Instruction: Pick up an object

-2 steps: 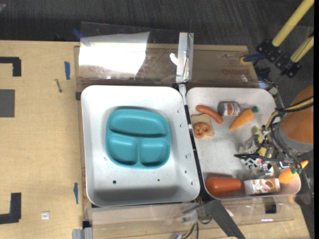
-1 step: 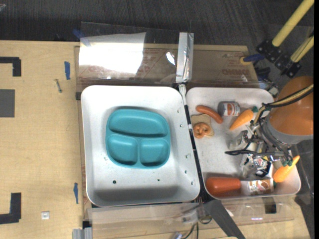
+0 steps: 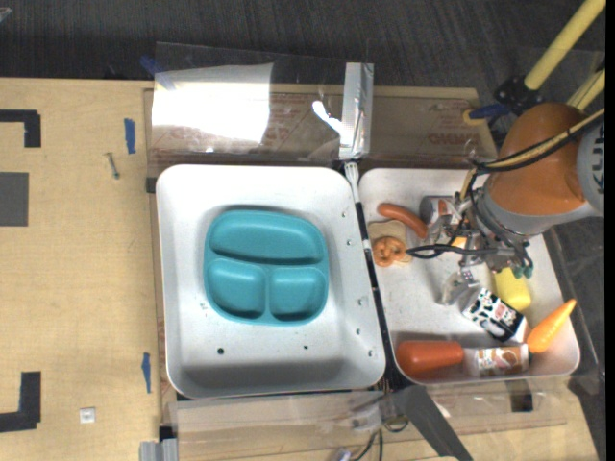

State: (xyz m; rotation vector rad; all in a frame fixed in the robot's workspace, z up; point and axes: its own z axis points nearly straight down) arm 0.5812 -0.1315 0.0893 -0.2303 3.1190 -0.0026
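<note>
My gripper [image 3: 459, 284] hangs low in the middle of the right bin [image 3: 423, 307], under the arm's orange band [image 3: 536, 159]. It is over bare bin floor, just left of a black-and-white patterned object [image 3: 493, 315] and a yellow object [image 3: 512, 287]. An orange sausage [image 3: 402, 217] and a small pretzel [image 3: 388, 250] lie at the bin's back left. A red-and-white bottle [image 3: 461, 357] lies along the front wall. An orange carrot [image 3: 551, 325] rests at the front right corner. Nothing shows held in the gripper.
The left bin [image 3: 183, 286] holds a teal divided plate [image 3: 266, 264]. A clear plastic sheet [image 3: 250, 109] stands behind the bins. Cables run from the wrist over the right bin's back part. Tan bench surface [image 3: 67, 257] lies to the left.
</note>
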